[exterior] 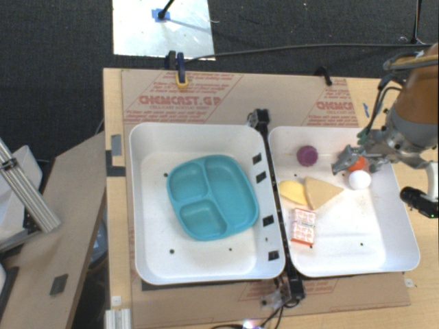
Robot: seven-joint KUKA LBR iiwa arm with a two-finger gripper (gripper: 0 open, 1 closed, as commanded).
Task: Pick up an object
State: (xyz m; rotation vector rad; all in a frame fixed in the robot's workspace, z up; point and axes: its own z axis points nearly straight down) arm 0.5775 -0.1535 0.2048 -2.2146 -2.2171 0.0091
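**Robot gripper low over the right bin's toys**

The gripper (348, 160) hangs over the right bin (401, 252), beside a white ball (359, 179) and something orange (358, 163). Nearby lie a purple ball (307, 155), yellow wedges (310, 192) and a small packet (303, 225). The left bin (147, 204) holds a teal divided tray (211, 196).

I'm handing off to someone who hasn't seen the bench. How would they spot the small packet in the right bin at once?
Find the right bin, the one without the teal tray. Just inside its left wall, below the two yellow wedges, lies the small packet. It is the only flat, printed red-and-white rectangle there; its neighbours are plain-coloured shapes.
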